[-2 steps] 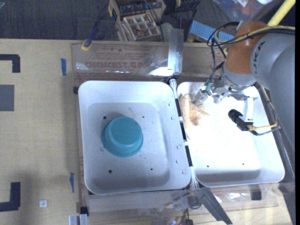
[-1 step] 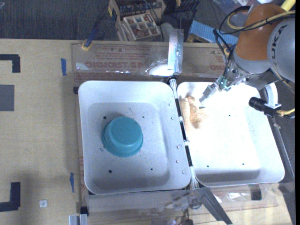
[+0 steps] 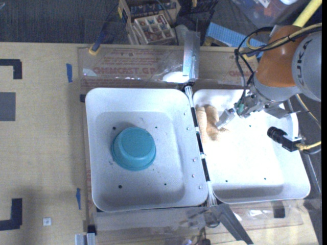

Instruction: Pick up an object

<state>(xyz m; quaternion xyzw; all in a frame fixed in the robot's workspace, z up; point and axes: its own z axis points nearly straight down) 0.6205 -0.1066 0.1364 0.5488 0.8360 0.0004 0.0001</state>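
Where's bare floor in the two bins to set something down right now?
Right bin: the whole near half is bare, below the hand. Its far-left corner is crowded by the tan object along the divider and the hand beside it. Left bin: the teal bowl sits mid-floor; free patches lie to its right and nearer the front wall.

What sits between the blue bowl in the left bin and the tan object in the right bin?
In the camera view, bare white floor of the left bin, then the two bins' adjoining rims, separate the blue bowl from the tan object. The gripper is by the tan object.
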